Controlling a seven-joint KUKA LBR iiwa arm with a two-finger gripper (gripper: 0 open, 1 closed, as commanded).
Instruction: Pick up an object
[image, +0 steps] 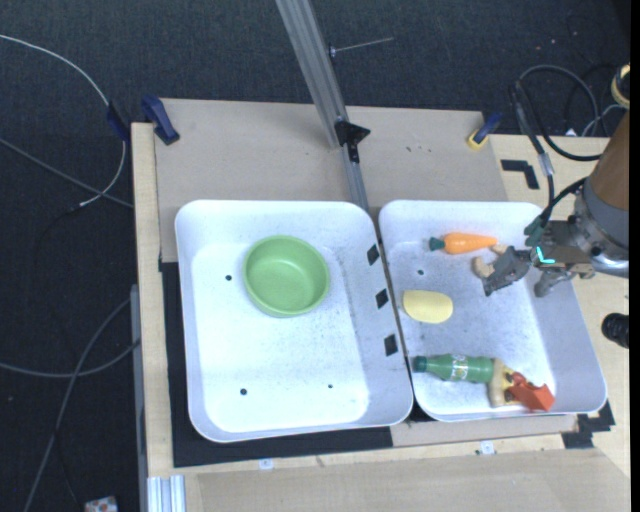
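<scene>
Here the claw (522, 276) hovers open beside an orange carrot (465, 242).

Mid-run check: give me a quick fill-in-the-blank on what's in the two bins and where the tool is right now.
1. The green bowl sits in the ____ bin.
2. The carrot lies in the right bin, near its ____ edge.
3. The yellow object lies between the carrot and the green ____.
4. The tool is over the ____ bin.

Missing words: left; far; bottle; right
</scene>
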